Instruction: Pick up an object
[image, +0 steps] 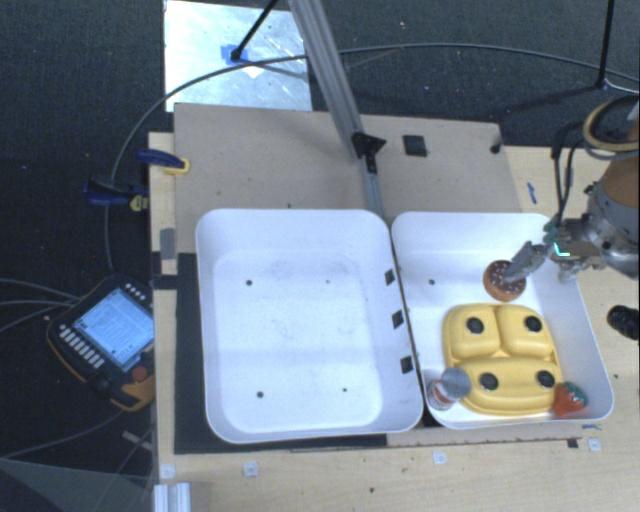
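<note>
The grey two-finger gripper (522, 262) reaches in from the right over the right-hand shallow white plastic bin (425, 245), its tip touching or just above the small round brown disc (502, 280) near the bin's far right side. I cannot tell how it is set or whether it grips anything. The disc lies just left and nearer of the tip, with the large yellow moulded plastic block (500, 358) nearer still

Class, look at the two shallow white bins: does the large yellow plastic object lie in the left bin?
No, the large yellow plastic object lies in the right bin.
</note>
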